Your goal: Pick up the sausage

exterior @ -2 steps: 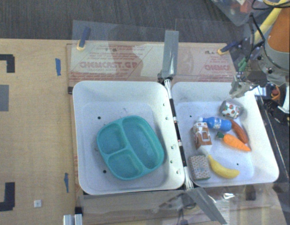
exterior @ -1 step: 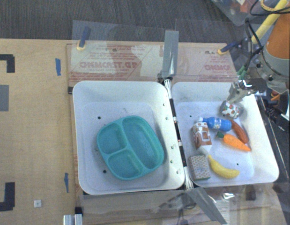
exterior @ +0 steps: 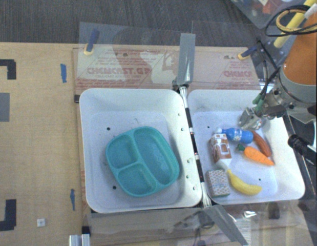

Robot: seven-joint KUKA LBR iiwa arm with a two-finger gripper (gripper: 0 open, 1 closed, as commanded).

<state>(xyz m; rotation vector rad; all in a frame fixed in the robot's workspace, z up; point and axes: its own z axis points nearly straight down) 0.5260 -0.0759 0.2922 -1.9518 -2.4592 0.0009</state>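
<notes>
Teal divided plate in left bin; sausage, carrot, banana in right bin.

Faint red lettering on the cardboard sheet, too blurred to read.

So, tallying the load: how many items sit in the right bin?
6: blue bottle, sausage, carton, carrot, banana, speckled block. The gripper may hide more.

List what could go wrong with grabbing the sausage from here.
1. The sausage lies wedged between the blue bottle and the carrot, so the gripper may catch a neighbour instead.
2. It sits near the bin wall, leaving little room on that side.
3. Nudging could shove the carrot into the banana.
</notes>
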